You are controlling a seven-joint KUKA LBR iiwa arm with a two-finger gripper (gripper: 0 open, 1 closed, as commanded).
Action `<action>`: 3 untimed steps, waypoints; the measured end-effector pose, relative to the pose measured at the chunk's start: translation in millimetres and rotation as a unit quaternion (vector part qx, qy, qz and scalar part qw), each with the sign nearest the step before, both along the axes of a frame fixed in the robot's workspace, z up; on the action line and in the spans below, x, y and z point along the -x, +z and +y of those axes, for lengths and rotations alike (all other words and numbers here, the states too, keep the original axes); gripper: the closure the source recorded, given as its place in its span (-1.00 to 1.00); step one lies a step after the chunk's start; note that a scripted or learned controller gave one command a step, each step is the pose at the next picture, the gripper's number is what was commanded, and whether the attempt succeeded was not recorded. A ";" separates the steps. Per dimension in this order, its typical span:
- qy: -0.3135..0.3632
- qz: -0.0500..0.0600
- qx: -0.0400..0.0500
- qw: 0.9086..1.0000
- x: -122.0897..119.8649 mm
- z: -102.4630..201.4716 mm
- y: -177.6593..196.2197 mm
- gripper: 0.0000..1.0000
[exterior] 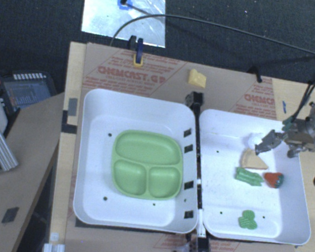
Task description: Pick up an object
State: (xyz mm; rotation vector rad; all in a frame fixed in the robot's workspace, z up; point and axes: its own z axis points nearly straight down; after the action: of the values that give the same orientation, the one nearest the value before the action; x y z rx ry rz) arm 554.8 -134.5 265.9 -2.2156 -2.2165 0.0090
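Hand (260, 145) first: we see it low over the right bin (222, 161), tips just above the tan wedge (254, 160), and we cannot tell how it is set. Going near to far in that bin: a small green piece (248, 220) sits alone toward the front edge; further back a longer green piece (248, 176) lies just beside a red-orange piece (272, 179); behind those is the tan wedge, closest to the hand and our likely target. We judge the step to be the final descent onto it. To do it well, we would centre over the wedge, come straight down, and close across its narrower span so the slanted faces do not squirt it out; we would also stay clear of the long green piece touching or nearly touching its front edge. In the left bin (94, 143) a green divided tray (145, 164) sits apart. Beyond both bins, a yellow block (197, 78) rests on the worktop (170, 75).
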 end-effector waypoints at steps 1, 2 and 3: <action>0.001 -0.005 0.001 1.000 -2.0 0.3 5.8 -1.00; 0.000 -0.004 0.000 1.000 -4.9 -3.2 -55.6 -1.00; 0.001 -0.003 0.000 1.000 -7.3 7.2 -109.4 -1.00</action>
State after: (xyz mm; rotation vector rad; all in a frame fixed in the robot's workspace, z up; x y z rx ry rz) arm 562.1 -127.3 156.4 -2.2176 -2.2214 0.0017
